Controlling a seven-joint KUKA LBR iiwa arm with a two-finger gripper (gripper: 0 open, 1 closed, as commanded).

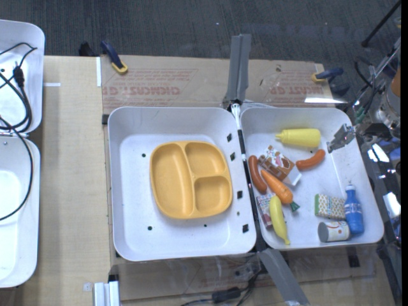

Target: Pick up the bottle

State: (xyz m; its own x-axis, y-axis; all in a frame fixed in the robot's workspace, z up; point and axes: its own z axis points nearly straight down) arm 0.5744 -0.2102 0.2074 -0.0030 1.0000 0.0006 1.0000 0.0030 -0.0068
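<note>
A blue bottle point(352, 210) with a white cap lies in the right bin point(306, 116), near its front right corner. Farther back in the same bin, a yellow squeeze bottle point(298, 137) lies on its side. My gripper point(340, 139) hangs over the bin's right side, just right of the yellow bottle and apart from it. It is well behind the blue bottle. Nothing is seen in its grasp.
The right bin also holds two sausages point(310, 160), a carrot point(277, 187), a banana point(278, 219), a snack packet point(278, 163), a patterned sponge point(329, 205) and a grey can point(333, 231). A yellow divided plate point(190, 179) lies in the left bin point(127, 190).
</note>
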